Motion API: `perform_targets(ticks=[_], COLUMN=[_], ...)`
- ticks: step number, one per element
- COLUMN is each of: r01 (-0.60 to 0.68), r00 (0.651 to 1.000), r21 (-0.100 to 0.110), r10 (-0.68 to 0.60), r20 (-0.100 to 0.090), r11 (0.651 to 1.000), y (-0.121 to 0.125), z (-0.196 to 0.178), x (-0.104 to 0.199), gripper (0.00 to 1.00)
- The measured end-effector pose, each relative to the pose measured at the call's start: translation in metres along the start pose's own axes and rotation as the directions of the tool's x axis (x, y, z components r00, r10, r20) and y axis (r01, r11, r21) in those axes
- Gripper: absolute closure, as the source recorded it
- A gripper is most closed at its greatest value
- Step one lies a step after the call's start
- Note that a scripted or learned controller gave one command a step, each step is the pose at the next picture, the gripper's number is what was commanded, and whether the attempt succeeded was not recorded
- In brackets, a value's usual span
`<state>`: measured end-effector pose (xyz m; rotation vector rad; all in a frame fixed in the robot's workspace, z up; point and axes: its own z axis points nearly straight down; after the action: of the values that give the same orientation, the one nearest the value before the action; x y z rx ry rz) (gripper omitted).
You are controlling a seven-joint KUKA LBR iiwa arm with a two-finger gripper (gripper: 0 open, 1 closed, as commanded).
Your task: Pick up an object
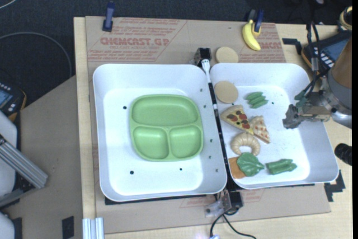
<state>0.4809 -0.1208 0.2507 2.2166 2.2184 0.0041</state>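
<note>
My gripper (295,118) hangs over the right part of the right bin (313,162), right of the toy food. Nothing shows between its fingers. In that bin lie a tan round cookie (226,92), green pea pods (256,99), two pizza slices (238,116) (260,130), a croissant (246,144), a leafy green piece (248,164) on an orange slab (235,169), and a green bean piece (281,165). The pizza slices are nearest, a short way left of the gripper.
The left bin (112,170) holds a green divided plate (166,126). A yellow banana (251,36) and a tan disc (226,55) lie on the bench behind the right bin. Blue clamps (108,17) stand at the back edge. Cables run along the right side.
</note>
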Motion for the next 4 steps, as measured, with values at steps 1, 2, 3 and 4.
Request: perform_targets(ticks=[1, 2, 3, 4], r01=[0.004, 0.0, 0.001, -0.002], r00=[1.0, 1.0, 1.0, 1.0], r21=[0.01, 0.01, 0.003, 0.01], r10=[-0.003, 0.0, -0.001, 0.002], r20=[-0.005, -0.004, -0.002, -0.003], r11=[1.0, 1.0, 1.0, 1.0], y=[-0.002, -0.003, -0.001, -0.002], z=[0.036, 0.067, -0.003, 0.059], x=[0.07, 0.127, 0.196, 0.189], gripper=[1.0, 1.0, 1.0, 1.0])
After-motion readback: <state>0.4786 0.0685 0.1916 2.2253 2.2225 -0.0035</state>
